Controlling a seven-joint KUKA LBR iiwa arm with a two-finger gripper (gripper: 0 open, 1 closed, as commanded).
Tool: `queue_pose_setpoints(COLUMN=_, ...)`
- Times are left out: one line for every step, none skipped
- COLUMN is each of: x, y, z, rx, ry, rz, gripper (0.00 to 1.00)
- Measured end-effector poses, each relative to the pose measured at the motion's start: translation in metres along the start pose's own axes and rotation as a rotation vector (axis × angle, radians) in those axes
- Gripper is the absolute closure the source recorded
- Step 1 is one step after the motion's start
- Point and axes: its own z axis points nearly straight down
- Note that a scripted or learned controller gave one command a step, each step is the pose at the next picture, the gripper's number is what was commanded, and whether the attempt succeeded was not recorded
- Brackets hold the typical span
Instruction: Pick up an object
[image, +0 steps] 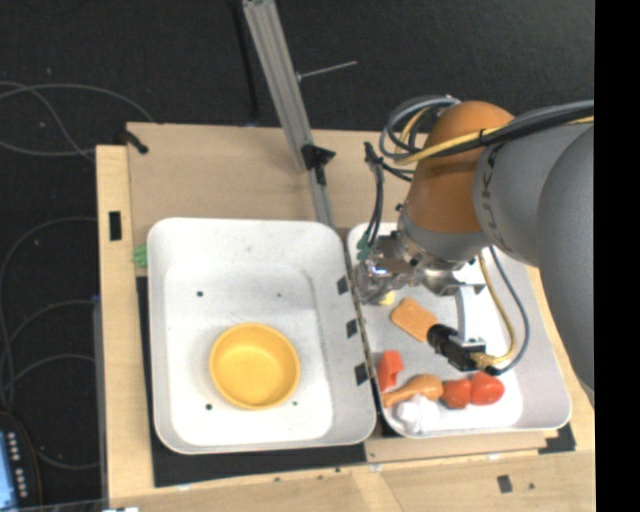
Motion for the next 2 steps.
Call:
queue_pose_setpoints(x=0.047, y=0.020, z=-0.010, rx=-0.002, ry=0.000, rz=0.000, gripper=1.00)
queue_pose_setpoints(x=0.090, y=0.033, z=-0.015, rx=-0.001, ry=0.000, rz=0.000, gripper=1.00)
